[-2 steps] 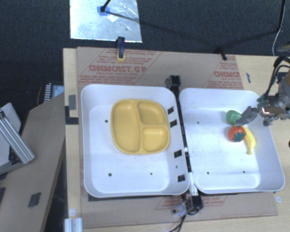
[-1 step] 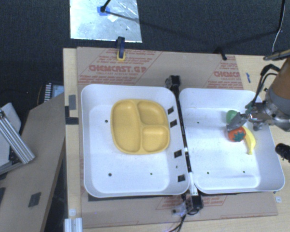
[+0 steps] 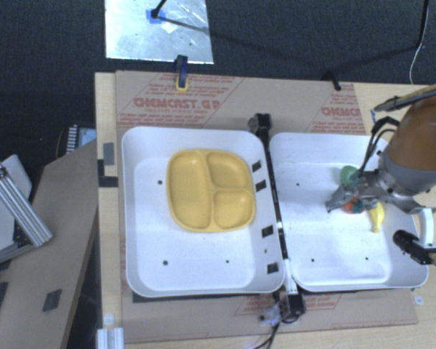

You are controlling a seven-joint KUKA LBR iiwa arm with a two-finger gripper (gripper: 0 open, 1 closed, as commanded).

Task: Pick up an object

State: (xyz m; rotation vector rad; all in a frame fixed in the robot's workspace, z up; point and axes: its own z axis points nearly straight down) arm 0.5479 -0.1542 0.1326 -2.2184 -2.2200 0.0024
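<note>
Low in the right bin (image 3: 327,278), the gripper (image 3: 346,201) sits among small toys, green piece (image 3: 348,174) just behind, yellow piece (image 3: 377,217) beside, grip unreadable; probably light, slick plastic, best pinched mid-body.

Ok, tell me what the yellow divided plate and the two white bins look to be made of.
The yellow divided plate looks like moulded plastic with a matte finish: one even colour, and soft rounded ridges between its three compartments. The left bin and right bin look like smooth, slightly glossy plastic or coated sheet, with rounded corners and shallow walls; the view can't settle which.
</note>
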